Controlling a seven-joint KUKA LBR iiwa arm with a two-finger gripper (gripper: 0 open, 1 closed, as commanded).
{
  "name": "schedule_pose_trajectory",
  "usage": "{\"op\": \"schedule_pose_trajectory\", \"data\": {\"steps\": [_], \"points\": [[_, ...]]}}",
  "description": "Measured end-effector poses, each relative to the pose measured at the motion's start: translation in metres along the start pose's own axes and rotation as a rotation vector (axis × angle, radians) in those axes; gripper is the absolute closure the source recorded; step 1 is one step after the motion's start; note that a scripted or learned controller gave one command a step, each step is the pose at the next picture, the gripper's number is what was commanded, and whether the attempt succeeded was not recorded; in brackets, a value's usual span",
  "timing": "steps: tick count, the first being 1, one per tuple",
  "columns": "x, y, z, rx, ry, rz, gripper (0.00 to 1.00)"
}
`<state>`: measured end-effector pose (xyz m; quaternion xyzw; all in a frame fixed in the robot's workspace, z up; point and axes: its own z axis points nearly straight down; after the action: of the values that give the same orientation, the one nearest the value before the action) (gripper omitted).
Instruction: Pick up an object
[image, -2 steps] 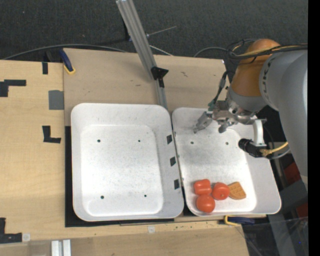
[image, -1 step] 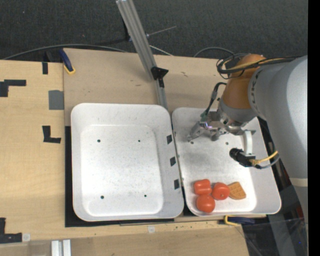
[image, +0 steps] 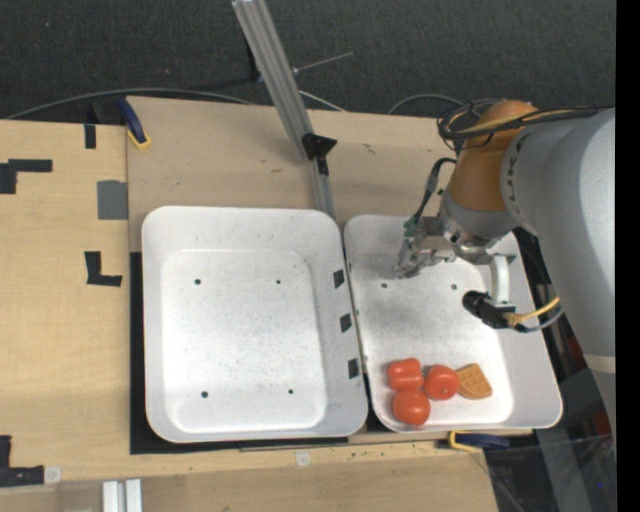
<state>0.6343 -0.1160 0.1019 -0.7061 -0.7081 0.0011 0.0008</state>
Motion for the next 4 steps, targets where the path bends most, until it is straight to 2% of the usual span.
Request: {"op": "schedule_pose_trajectory", "data": {"steps": [1,3,4], "points": [[0.008,0.006,-0.047,-0.006,0.000,0.000,1.00],[0.006,0.013,-0.172,-0.009,-0.001,0.001,1.00],[0.007,0.014,-0.183,-0.004,0.000,0.002,1.00]]}}
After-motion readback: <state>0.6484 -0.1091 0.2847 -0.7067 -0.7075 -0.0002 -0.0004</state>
